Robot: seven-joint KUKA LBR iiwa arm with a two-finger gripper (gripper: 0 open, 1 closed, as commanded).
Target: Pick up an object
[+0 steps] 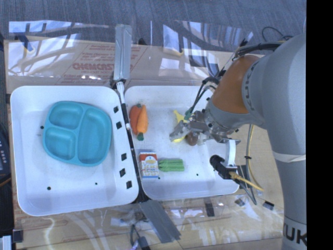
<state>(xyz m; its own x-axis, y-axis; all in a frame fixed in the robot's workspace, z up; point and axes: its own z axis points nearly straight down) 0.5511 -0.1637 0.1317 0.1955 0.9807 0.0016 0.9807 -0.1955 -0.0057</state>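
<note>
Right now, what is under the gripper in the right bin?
A yellow object sticks out left of the gripper, with a small brown item beneath. Anything else underneath is covered by the wrist.

The arm (pixel 281 103) is a thick, smooth grey tube with a rounded orange band (pixel 231 87) just above the wrist. Thin black cables (pixel 200 95) loop beside that band, and dark letters show on the grey casing well below it.
</note>
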